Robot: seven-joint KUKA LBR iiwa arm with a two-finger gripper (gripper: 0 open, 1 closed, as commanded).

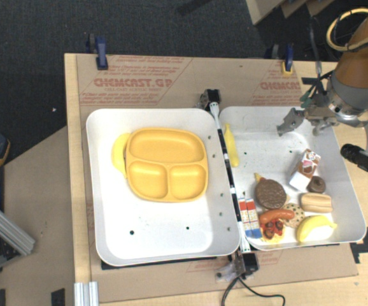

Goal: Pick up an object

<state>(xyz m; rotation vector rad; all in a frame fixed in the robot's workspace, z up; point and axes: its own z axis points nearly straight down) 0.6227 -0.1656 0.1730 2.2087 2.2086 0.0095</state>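
Note:
The right white bin (260,123) holds several toy foods crowded in its near half: a round brown patty (270,194), a tan bread roll (316,203), a yellow fruit (314,228), red sausages (274,220), a small pink-and-white carton (308,163) and a dark donut (316,184). A yellow strip (230,146) lies along that bin's left wall. My gripper (305,122) hangs over the far right part of this bin, well back from the pile. Its fingers stand open, with bare bin floor showing between them.
The left bin (107,222) carries a yellow divided tray (167,163) resting on a yellow plate (118,152). A small red-and-blue box (248,214) leans at the right bin's near left corner. Blue clamps (99,48) grip the board's far edge.

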